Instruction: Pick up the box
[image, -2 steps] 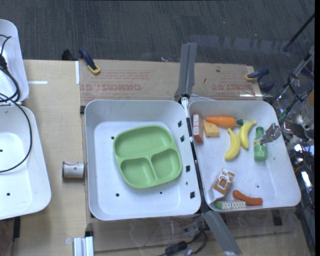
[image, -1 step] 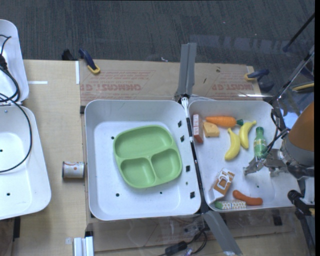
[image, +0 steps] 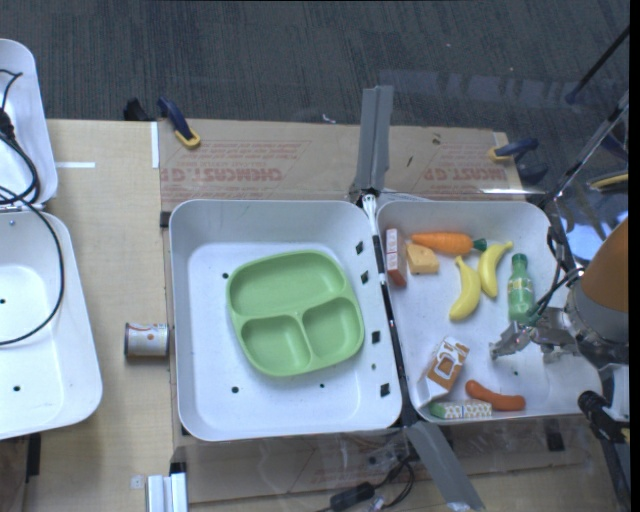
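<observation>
The gripper (image: 512, 345) hangs with fingers spread and nothing between them over the right bin (image: 535, 215), while the box (image: 447, 363) lies near it at its eight o'clock, untouched.

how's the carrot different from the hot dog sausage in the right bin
The carrot lies near the far wall of the right bin; the sausage lies near its near edge, beside the box. The carrot is orange with a green stub at one end; the sausage is redder and plain. The carrot looks thicker and tapers; the sausage is slim and even. Both are long toy foods lying flat, roughly crosswise in the bin.
</observation>
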